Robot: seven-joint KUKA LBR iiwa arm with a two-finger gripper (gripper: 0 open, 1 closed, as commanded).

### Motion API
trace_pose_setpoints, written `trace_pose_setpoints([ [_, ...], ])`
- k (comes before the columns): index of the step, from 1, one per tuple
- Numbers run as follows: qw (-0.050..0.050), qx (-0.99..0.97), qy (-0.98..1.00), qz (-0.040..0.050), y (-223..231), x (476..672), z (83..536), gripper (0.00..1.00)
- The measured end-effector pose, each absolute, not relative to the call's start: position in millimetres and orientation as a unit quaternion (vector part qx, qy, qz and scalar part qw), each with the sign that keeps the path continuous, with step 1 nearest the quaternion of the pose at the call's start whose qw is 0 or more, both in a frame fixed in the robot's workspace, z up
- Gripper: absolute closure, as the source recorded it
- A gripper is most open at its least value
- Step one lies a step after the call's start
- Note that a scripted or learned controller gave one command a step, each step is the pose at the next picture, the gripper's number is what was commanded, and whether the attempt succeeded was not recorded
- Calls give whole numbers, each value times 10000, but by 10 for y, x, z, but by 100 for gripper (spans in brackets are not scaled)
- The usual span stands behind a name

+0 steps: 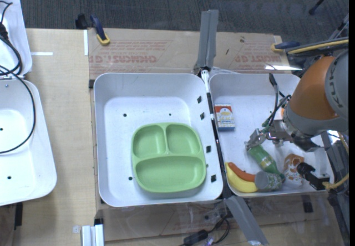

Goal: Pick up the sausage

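the sausage (242, 171) is lying in the right bin (244, 87), down at about 7 o'clock of that bin, close to the front wall. it's the orange-red piece sitting right against the top of the banana (239, 183), touching it as far as i can see. just to the 3 o'clock side of those two is a green bottle (265, 163) lying tilted, its grey cap end (269, 181) down by the banana's tip.

the gripper (258, 138) is at the bottle's upper end, around the middle of the bin, so it's up at roughly 1 o'clock from the sausage and not touching it. the metal bits there are too tangled to read, so i can't tell if it's apart or together, and nothing is clearly between them. the arm (313, 98) comes in from 3 o'clock with its orange band over the bin's right side.

other stuff in that bin: a small red and white box (224, 117) at 10 o'clock near the divider, and a brownish packet (293, 165) at 4 o'clock under the arm.

the left bin (111, 90) has a green plate (168, 157) with three sections, sitting toward its front right.
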State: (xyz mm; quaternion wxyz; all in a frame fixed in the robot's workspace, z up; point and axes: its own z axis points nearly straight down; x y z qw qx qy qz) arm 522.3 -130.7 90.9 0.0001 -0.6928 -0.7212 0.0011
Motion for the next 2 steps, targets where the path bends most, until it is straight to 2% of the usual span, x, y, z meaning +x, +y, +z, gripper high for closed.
trace_pose_setpoints([
  [1, -9, -6016, -7988, 8, -1283, 5815, 915, 0],
  [2, -13, -5981, -8014, 5, -1216, 6593, 967, 0],
])
